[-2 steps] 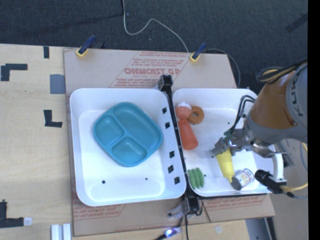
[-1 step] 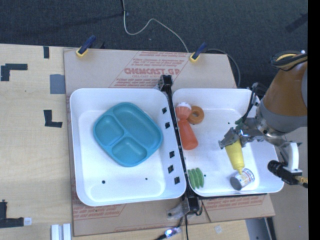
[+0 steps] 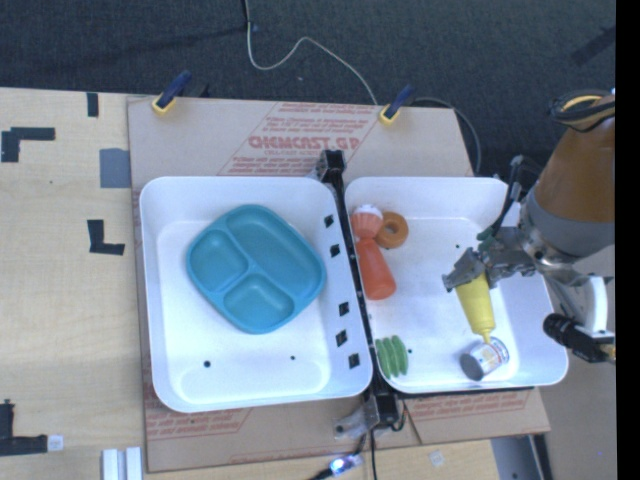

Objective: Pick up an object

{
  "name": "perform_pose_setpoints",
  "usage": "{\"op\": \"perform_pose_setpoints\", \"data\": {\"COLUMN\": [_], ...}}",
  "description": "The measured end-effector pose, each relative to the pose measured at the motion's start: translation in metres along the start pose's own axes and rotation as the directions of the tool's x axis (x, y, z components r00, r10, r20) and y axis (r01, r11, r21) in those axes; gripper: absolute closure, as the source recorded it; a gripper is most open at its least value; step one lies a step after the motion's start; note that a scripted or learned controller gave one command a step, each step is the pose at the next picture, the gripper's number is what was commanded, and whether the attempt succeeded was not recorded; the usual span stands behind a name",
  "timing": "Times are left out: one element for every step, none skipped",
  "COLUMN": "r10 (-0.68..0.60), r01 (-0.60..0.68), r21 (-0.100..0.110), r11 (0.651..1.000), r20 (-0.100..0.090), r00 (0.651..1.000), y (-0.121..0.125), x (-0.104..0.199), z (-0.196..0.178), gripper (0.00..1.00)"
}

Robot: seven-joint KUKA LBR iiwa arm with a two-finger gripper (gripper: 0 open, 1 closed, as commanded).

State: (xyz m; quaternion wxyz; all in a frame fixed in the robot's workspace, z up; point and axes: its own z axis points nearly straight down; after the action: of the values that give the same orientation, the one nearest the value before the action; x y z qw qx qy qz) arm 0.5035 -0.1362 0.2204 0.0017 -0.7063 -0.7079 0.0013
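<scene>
I see the gripper (image 3: 478, 271) closed on the yellow bottle's (image 3: 480, 308) top, near the right bin's (image 3: 440, 380) right edge. It looks light, stiff, slick plastic; the narrower neck seems the safest hold.

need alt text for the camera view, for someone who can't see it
A grey robot arm reaches from the right, its gripper over a yellow bottle in the right white bin, which also holds an orange bottle, a green item and a small can. The left bin holds a blue divided plate.
</scene>
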Motion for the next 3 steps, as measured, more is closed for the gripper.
{"op": "perform_pose_setpoints", "data": {"r10": [-0.006, -0.005, -0.005], "r01": [0.006, 0.005, 0.005], "r21": [0.003, 0.004, 0.001], "r11": [1.0, 1.0, 1.0], "r20": [-0.002, -0.001, 0.0], "r00": [1.0, 1.0, 1.0], "y": [0.031, 0.046, 0.076], "x": [0.055, 0.104, 0.146], "z": [0.01, 0.016, 0.008], "gripper": [1.0, 1.0, 1.0]}}
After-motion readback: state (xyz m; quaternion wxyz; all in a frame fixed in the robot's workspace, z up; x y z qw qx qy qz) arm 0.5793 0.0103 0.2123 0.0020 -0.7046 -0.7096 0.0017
